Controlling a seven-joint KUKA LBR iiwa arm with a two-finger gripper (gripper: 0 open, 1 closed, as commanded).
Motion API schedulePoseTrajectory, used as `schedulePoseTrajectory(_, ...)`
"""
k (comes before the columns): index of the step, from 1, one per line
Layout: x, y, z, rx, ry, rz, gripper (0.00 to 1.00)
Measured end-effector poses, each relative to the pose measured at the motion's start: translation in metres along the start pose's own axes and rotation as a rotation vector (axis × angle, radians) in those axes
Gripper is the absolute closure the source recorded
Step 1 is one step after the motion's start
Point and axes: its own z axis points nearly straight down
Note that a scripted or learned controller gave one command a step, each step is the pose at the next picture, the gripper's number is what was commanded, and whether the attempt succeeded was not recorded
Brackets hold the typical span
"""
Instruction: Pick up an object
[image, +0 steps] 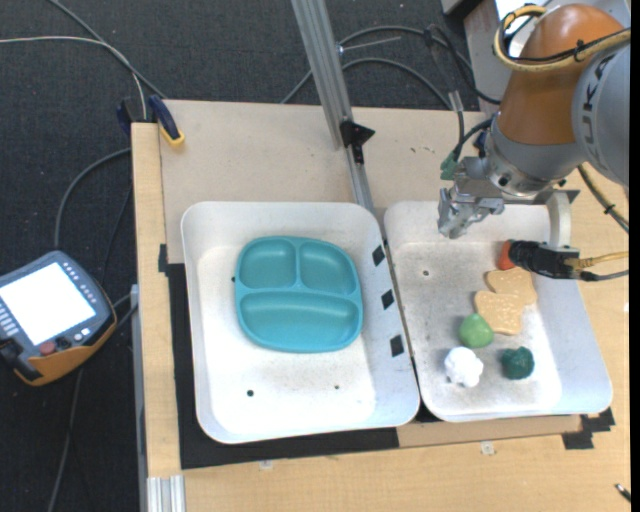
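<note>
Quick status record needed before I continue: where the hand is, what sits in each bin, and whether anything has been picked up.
hand: hand over the far end of the right bin, nothing seen between its fingers
left bin: left bin holds a teal divided plate
right bin items: tan bread slice, green ball, white lump, dark green lump, all lying near its right and near end
red item: small red item at the right rim, partly hidden by a black part
picked up: nothing yet

Dark speckled carpet floor (70, 110) with loose grey cables (75, 185); tan wooden bench (250, 150), slanted aluminium post (325, 60), evenly lit.
</note>
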Motion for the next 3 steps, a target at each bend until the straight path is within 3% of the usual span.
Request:
schedulePoseTrajectory(1, 0.053, -0.007, 0.007, 0.001, -0.001, 0.000, 1.00)
schedulePoseTrajectory(3, 0.143, -0.053, 0.020, 0.003, -0.001, 0.002, 1.00)
